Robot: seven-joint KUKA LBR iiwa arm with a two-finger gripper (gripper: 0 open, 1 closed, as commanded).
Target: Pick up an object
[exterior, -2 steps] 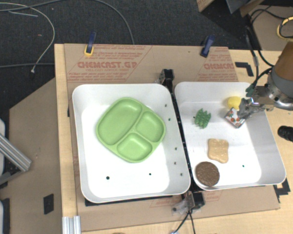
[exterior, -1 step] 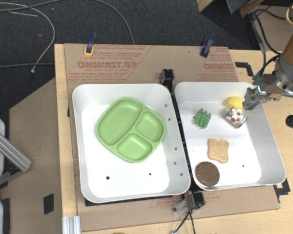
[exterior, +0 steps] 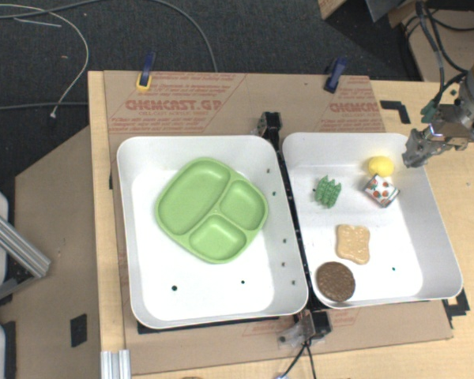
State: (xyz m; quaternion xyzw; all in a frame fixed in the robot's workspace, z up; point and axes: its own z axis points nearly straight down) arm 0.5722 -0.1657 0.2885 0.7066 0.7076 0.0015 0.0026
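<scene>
Hand: the hand (exterior: 420,150) hovers at the right bin's far right rim, up near the top corner, and from this angle I cannot tell whether it is released or clenched; nothing is seen in it.
Nearest thing: the yellow ball (exterior: 380,166) sits in the right bin (exterior: 426,235), just beside the hand, touching or almost touching the small patterned cube (exterior: 381,189) below it.
Ball handling: looks light and smooth, likely to roll away if nudged; I'd take it across its widest part, straight down.
Cube handling: stiff and small, with flat faces that should give an easy hold, though it lies tilted against the ball.
Green toy: the spiky green toy (exterior: 328,190) stands apart to the left, probably soft and light, fair to pinch across its body.
Cookie: the tan biscuit shape (exterior: 353,243) lies flat, low on the floor, so hard to get under; its edges are the only hold.
Brown disc: the brown disc (exterior: 336,280) rests at the near rim, flat too, and close to the wall.
Left bin: the left bin (exterior: 142,290) carries a green divided plate (exterior: 212,209), wide and shallow, awkward for two fingers.
Surface: white, smooth bin floors, likely slippery.
Room: both bins sit on a cardboard-covered tabletop (exterior: 221,101); dark floor and cables beyond.
</scene>
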